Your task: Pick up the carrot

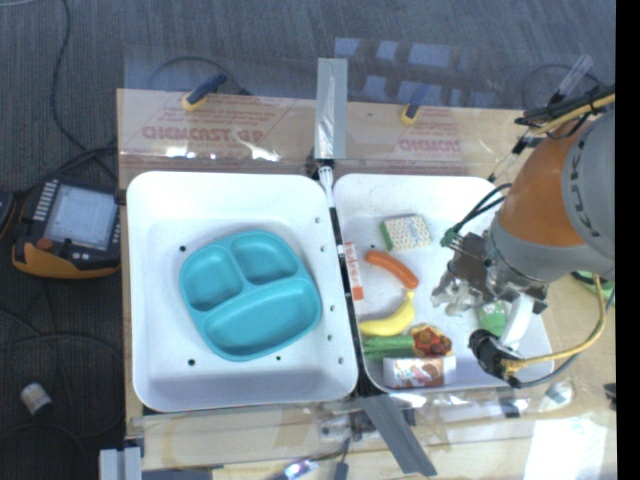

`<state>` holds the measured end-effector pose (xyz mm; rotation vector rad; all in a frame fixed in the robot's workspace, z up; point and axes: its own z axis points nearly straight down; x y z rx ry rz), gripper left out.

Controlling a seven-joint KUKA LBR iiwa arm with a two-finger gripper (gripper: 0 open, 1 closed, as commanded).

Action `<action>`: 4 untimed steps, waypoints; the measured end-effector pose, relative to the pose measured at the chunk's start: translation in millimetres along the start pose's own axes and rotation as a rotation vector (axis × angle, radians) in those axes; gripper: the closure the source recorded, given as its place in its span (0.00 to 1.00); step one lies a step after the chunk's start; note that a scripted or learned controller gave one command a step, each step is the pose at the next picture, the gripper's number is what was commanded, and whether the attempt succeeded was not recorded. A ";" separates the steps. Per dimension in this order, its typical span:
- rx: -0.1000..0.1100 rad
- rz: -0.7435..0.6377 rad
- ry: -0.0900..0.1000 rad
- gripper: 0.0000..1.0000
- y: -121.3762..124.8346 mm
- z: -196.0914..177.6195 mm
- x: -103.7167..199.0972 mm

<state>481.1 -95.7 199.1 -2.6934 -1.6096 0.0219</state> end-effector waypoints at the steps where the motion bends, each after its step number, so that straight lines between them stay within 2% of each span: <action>1: 0.000 0.000 -0.001 0.00 0.1 0.0 -0.2; 2: -0.004 -0.111 0.006 0.00 4.3 48.8 -5.0; 3: -0.008 -0.207 0.005 0.00 46.6 -13.3 -4.5; 4: -0.005 -0.149 0.005 0.00 8.0 14.2 -12.2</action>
